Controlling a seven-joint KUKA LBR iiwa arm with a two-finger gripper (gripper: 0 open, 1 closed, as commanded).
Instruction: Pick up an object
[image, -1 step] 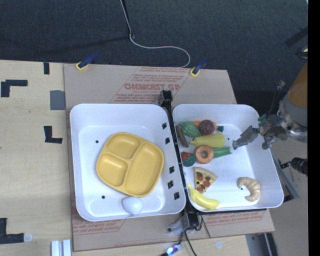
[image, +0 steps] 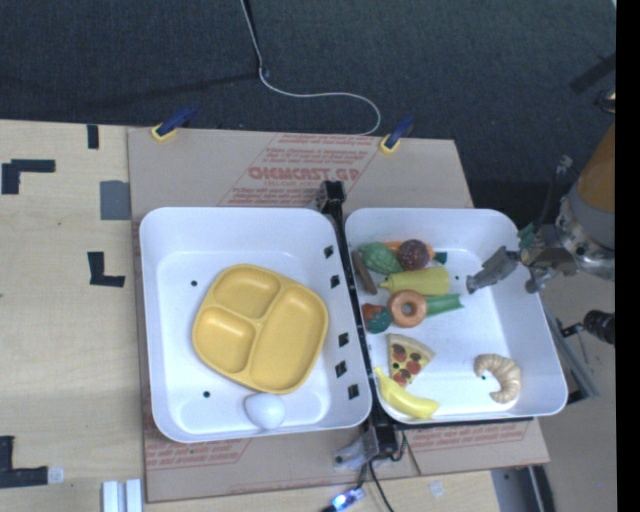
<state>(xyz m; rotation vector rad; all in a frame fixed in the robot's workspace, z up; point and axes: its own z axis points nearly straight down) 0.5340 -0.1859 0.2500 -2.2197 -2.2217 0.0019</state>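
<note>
White plastic, two shallow bins side by side on a sheet of printed cardboard (image: 300, 170) clamped to a pale wooden bench (image: 60, 330). The gripper (image: 510, 268) hangs over the right edge of the right bin (image: 470, 400), its dark fingers pointing in toward the middle; whether they are spread or closed I cannot tell, and nothing shows between them. The toy food lies to its left and below it. Nearest is the yellow corn cob (image: 420, 281) with a green piece just under it, then the doughnut (image: 408, 309) touching the cob's lower side. Along the dividing wall sit a green leafy vegetable (image: 377, 259), a dark red fruit (image: 414, 254) beside it, and a small orange and teal piece (image: 376, 319). Lower down are a pizza slice (image: 407, 359), a banana (image: 408, 401) at the front wall, and a croissant (image: 499, 376) alone near the right front corner, well apart from the rest. The left bin (image: 165, 300) holds a yellow divided tray (image: 260, 328) and a white egg (image: 266, 410) just at its front edge. A white cable (image: 300, 90) loops over dark carpet behind the bench
</note>
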